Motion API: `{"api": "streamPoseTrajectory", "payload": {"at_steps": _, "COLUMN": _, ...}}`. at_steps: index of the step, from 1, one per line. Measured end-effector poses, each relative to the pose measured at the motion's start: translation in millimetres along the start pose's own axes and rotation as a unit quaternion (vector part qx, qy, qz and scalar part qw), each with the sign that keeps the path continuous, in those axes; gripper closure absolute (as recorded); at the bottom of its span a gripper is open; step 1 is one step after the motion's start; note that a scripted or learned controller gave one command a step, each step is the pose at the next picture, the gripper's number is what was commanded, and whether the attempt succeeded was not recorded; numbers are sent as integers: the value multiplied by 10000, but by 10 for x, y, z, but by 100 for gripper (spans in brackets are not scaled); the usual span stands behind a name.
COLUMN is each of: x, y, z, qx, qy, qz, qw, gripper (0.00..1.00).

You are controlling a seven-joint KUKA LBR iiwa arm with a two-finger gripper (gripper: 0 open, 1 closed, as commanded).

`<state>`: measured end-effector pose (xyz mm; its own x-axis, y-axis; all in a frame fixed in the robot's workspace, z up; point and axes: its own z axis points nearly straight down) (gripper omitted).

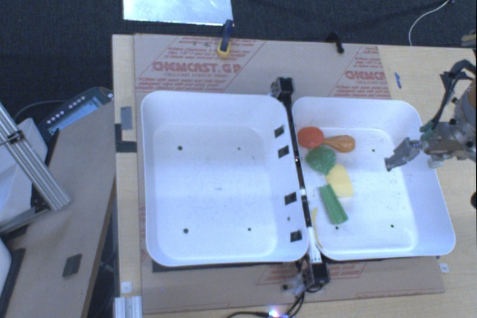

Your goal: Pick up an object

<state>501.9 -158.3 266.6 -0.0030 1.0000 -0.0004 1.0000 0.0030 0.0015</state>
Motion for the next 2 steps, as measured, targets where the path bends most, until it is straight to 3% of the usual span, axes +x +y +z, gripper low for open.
{"api": "streamPoseTrajectory", "payload": {"at_steps": 1, "x": 759, "y": 263, "z": 970, "qx": 37, "qy": 25, "qz": -42, "qw": 10000, "gripper": 0}}
{"api": "streamPoseTrajectory", "payload": {"at_steps": 2, "x": 609, "y": 635, "z": 1871, "qx": 17, "qy": 2, "qz": 0, "qw": 10000, "gripper": 0}}
